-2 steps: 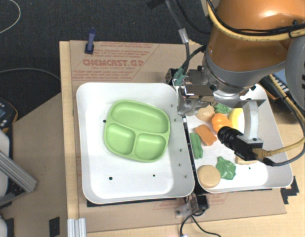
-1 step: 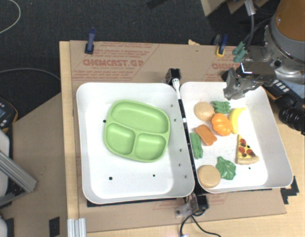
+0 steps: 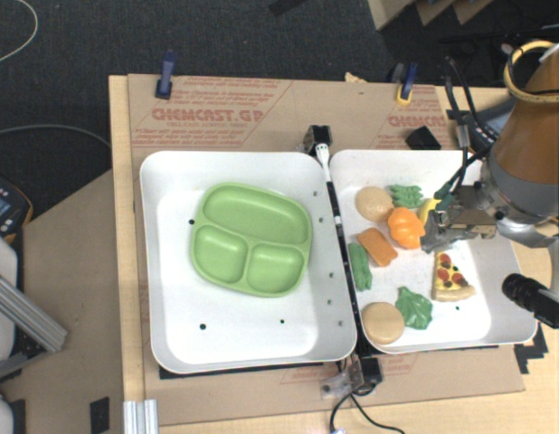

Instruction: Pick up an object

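The right bin (image 3: 497, 328) holds several toy foods. An orange round fruit (image 3: 405, 227) lies near its middle, with a tan bun (image 3: 373, 202) and a green leafy piece (image 3: 407, 194) behind it. My gripper (image 3: 440, 231) hangs low over the bin, just right of the orange fruit and above the pizza slice (image 3: 451, 278). A yellow piece (image 3: 430, 208) peeks out beside the gripper, partly hidden by it. An orange wedge (image 3: 378, 247), a green pod (image 3: 359, 267), a broccoli piece (image 3: 414, 307) and another tan bun (image 3: 383, 322) lie toward the front.
The left bin (image 3: 171, 324) holds a green divided plate (image 3: 251, 239). A black clamp (image 3: 317, 138) sits at the back where the bins meet. The arm's grey body with its orange band (image 3: 533, 107) reaches over the right bin's back right corner.
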